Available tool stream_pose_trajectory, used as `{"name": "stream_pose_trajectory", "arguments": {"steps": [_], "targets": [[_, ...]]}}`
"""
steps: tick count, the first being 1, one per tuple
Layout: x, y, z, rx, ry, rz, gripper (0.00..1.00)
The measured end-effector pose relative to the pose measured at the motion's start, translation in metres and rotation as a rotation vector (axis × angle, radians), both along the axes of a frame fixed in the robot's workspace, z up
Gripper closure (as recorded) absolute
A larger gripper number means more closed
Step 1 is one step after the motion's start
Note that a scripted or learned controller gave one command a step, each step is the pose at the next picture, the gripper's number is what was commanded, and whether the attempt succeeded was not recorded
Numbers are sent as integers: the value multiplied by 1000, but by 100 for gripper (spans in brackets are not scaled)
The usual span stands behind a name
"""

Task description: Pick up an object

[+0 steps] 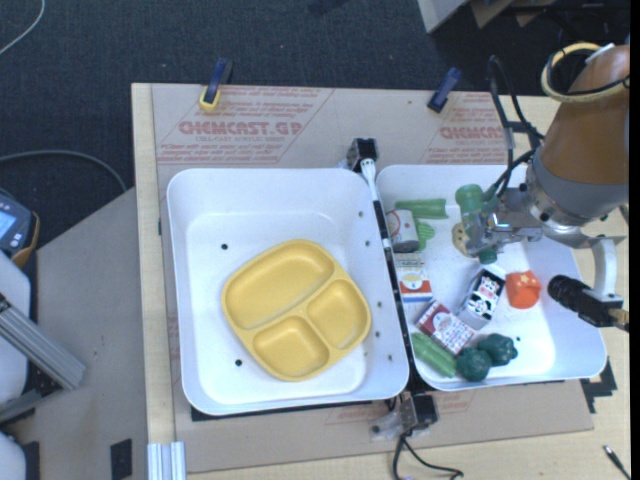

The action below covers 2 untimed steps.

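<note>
The right bin (570, 358) holds several small toys. A green bottle-shaped piece (420, 209) lies at its back left, with a small box (405, 230) and a white carton (415, 288) in front of it. A black-and-white spotted toy (485, 297), an orange toy (522, 289), a red packet (446, 329) and dark green vegetable toys (485, 356) lie toward the front. My gripper (482, 232) hangs low over the bin's back middle, beside a green round piece (468, 199) and a tan disc (461, 236).
The left bin (200, 208) holds a yellow divided plate (296, 309). The grey and orange arm (590, 138) covers the right bin's back right corner. A black part (580, 300) sticks out near the bin's right wall. Clamps (213, 85) sit on the bench's back edge.
</note>
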State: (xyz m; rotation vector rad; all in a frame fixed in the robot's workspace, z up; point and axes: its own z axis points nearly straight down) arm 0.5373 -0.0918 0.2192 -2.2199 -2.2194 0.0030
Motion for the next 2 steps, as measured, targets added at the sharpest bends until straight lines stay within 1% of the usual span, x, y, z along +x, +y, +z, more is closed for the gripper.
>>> {"name": "stream_pose_trajectory", "arguments": {"steps": [1,2], "targets": [[-11,10,12,1,-1,1,100],[-16,6,-1,0,1,0,100]]}}
